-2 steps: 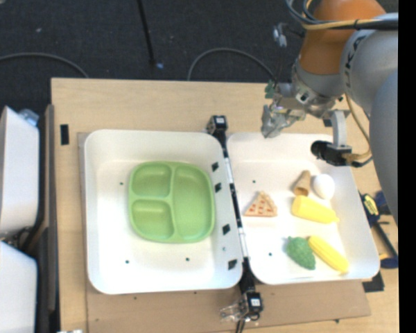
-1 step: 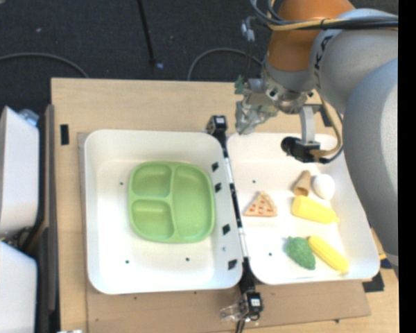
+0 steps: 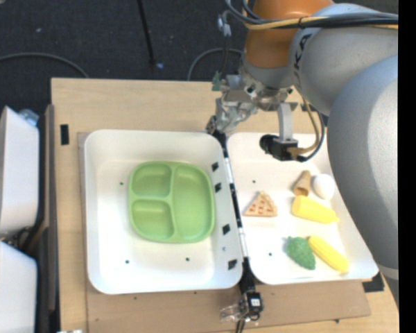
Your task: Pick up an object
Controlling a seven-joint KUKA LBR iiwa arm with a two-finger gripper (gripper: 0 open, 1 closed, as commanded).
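Candidates lie in the right bin [image 3: 263, 269]: pizza slice [image 3: 261, 205], yellow block [image 3: 313, 210], broccoli [image 3: 300, 252]. End effector [image 3: 225, 120] hovers at the bin's back-left corner, finger state indeterminate. Centre over one isolated item before descending.

No legible text, label, brand, number or sign found. Green divided tray [image 3: 171, 201]: plain, unmarked. Both white bins [image 3: 104, 255]: no print readable; small dark marks on floors and on divider between them too small to read. Bench [image 3: 125, 103]: bare wood surface, no markings. Arm housing [image 3: 347, 54] and orange band [image 3: 281, 19]: no lettering discernible at this resolution.
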